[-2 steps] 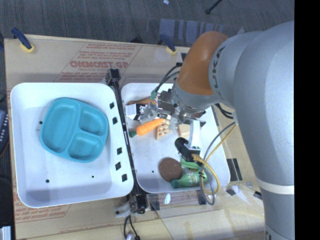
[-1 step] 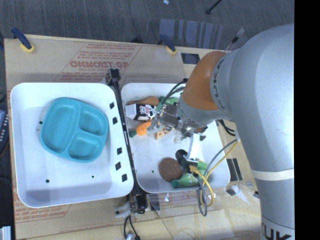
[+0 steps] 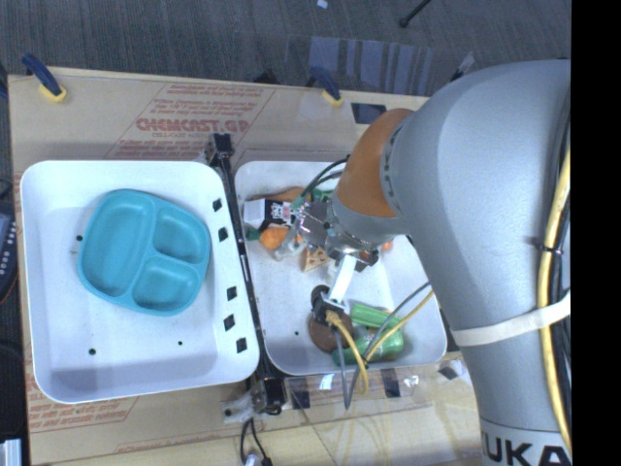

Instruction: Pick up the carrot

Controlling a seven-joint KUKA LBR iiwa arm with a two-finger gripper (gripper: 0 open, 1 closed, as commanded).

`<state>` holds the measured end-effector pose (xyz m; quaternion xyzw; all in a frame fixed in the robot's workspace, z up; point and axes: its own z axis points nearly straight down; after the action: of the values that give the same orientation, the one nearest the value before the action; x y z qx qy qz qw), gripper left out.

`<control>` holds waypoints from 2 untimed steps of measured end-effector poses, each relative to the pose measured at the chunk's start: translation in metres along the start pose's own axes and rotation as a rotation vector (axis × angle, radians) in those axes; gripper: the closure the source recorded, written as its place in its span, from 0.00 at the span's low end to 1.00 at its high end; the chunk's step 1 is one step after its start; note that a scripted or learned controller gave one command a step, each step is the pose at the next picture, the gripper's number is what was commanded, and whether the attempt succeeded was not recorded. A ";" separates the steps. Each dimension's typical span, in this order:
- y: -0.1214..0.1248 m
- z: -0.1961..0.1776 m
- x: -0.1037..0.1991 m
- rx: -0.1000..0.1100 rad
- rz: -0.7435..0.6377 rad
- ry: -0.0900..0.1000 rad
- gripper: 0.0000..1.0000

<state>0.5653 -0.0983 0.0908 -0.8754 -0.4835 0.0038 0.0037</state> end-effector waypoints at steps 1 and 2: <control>0.043 -0.002 0.029 0.002 0.442 0.002 0.00; 0.040 -0.011 0.033 0.013 0.426 0.001 1.00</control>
<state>0.6170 -0.0922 0.1015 -0.9577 -0.2875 0.0071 0.0088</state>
